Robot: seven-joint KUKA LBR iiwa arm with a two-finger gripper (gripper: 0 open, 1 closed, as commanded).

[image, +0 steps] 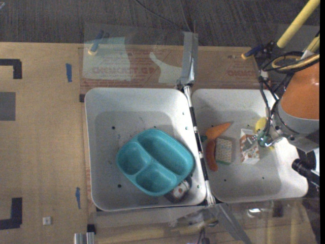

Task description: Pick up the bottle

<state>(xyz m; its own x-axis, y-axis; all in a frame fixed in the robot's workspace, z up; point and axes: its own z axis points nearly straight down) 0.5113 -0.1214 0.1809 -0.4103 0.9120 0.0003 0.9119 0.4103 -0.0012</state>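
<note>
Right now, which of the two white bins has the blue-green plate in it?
The left white bin holds the teal divided plastic plate; the right white bin holds small things, including an orange carrot-shaped toy.

My arm [299, 98], with its orange band, comes in from the right edge of the frame over the right bin [244, 187]. My gripper [265, 139] sits low at that bin's right side, just beside a small printed packet [249, 147]. Left of the packet lie a tan square item [224, 150] and an orange carrot-like piece [218, 130]. In the left bin [101, 136] a teal divided tray [155, 161] partly covers a small object [179, 191] at lower right.
</note>
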